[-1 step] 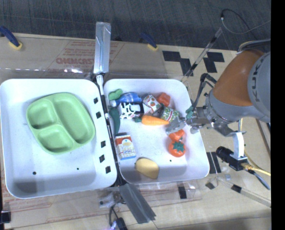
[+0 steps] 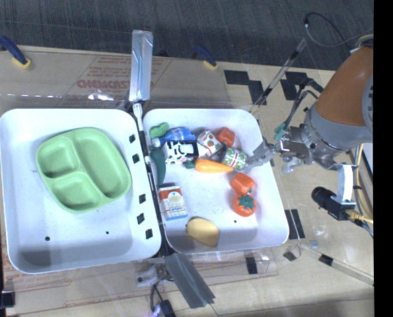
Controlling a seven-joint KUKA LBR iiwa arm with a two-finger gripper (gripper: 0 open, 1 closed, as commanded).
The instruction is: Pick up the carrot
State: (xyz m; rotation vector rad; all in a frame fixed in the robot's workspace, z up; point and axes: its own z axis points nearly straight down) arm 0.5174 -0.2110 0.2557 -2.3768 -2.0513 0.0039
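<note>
The left bin (image 2: 11, 197) holds a pale green divided plate (image 2: 84, 169), lying flat with three compartments. In the right bin (image 2: 272, 210), a small red-and-white carton (image 2: 173, 202) lies near the left wall, with a yellowish potato-like piece (image 2: 203, 230) toward the front edge. Behind them sits a cluster: a blue-and-white item (image 2: 178, 145) and a green can (image 2: 234, 158). The carrot (image 2: 213, 167) lies on its side near the bin's middle, a smooth orange taper with its thicker end pointing right, touching the can. Two red vegetables (image 2: 244, 193) rest just right of it. The gripper (image 2: 265, 152) hangs over the bin's right rim, near the carrot; whether it is spread or closed cannot be told, and nothing is visibly in it.
</note>
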